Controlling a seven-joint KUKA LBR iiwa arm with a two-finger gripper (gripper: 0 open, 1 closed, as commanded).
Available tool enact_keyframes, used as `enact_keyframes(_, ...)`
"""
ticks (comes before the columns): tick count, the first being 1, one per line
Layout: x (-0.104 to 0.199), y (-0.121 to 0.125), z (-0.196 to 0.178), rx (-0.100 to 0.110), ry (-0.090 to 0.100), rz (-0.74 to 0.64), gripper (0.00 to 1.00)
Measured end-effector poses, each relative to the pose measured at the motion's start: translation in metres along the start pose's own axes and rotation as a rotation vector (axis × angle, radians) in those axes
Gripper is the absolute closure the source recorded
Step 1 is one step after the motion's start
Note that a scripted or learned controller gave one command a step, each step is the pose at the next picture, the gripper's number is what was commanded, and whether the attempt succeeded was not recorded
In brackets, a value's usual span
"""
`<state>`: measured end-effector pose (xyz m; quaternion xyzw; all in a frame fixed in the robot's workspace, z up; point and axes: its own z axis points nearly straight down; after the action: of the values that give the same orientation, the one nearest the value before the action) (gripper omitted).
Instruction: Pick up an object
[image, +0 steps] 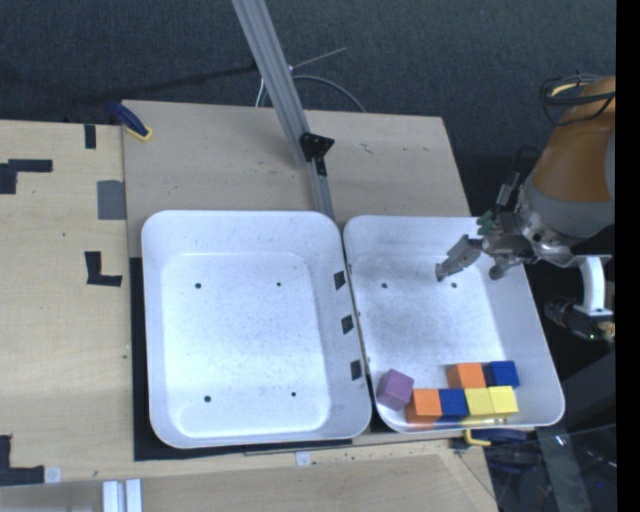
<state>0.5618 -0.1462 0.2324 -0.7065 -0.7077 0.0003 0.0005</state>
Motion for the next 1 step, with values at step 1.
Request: enact_keyframes(1,0.0009,0.0002,-0.0097,0.001,0.001,-0.002,1.00)
